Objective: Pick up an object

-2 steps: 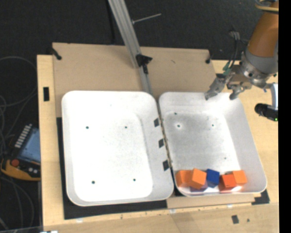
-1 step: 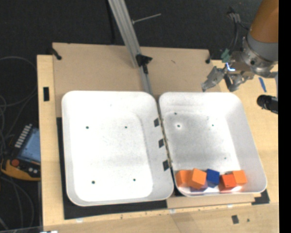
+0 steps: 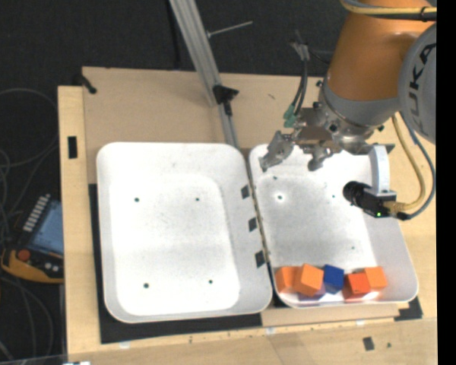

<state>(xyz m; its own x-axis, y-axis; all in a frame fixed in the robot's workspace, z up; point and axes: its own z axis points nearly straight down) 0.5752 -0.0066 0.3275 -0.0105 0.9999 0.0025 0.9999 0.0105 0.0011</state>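
And here is the grey arm with its broad orange band, reaching in from the right and hanging over the far end of the right shallow white plastic bin. The metal two-finger pincer sits at that bin's top left corner, its two fingers spread apart, one finger out toward the bin's rim, the other further right. There is nothing between them; white bin floor shows in the gap.

Down at the near edge of the same bin, well apart from the pincer, the blocks line up in a row. From the left: an orange cube, touching a second orange cube that sits tilted just beside it. Next comes a small blue cube, and then two more orange blocks pressed together, one and another at the right end. A sliver of purple peeks from under the second orange cube; what it belongs to, I cannot tell.

The left shallow white plastic bin lies alongside, touching the right one along the middle seam. Both rest on the pale brown wooden table. A black camera-like unit on a white bracket hangs off the wrist over the right bin's right side. A slanted grey metal rail runs down from the top toward the seam. A handheld controller with a blue screen lies on the dark floor to the left, among cables.
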